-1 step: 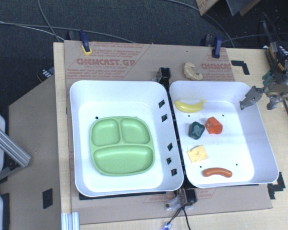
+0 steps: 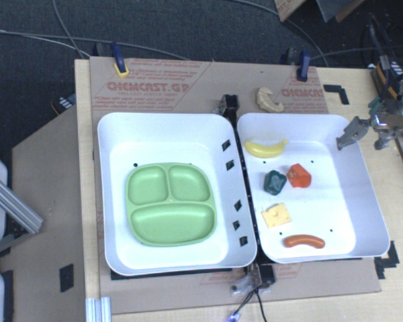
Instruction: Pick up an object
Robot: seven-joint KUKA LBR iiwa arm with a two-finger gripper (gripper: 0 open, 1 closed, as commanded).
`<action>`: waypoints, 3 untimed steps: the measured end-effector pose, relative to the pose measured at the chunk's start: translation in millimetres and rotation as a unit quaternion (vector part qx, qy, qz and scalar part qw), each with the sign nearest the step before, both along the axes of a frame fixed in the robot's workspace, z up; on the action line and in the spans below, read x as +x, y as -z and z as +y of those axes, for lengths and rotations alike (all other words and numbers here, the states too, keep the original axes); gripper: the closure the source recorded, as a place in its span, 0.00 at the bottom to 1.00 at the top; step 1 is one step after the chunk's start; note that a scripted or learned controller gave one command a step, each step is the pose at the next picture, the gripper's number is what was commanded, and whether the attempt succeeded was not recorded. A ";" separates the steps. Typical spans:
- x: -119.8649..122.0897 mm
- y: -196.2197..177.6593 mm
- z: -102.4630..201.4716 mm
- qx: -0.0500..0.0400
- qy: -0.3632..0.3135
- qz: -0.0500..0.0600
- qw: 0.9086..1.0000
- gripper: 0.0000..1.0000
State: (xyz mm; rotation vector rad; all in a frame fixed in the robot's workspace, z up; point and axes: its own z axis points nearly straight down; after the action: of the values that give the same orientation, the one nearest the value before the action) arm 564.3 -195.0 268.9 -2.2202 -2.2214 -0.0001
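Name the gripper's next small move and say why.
Probably bring the gripper further left into the right bin, toward the red block. It sits at the bin's upper right rim, apart from every item, holding nothing.

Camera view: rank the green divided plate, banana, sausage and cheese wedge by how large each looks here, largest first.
1. green divided plate, by far the largest.
2. banana and sausage: they look about the same length, so I won't rank one above the other.
3. cheese wedge, the smallest.
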 end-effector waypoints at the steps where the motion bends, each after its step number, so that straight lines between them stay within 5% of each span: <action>1: -9.4 47.4 0.5 0.001 0.001 0.002 1.000 0.00; 3: -7.4 147.8 3.8 0.001 0.000 0.002 1.000 0.00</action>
State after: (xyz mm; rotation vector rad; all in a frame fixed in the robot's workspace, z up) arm 556.9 -191.1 121.2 -2.2174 -2.2173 0.0031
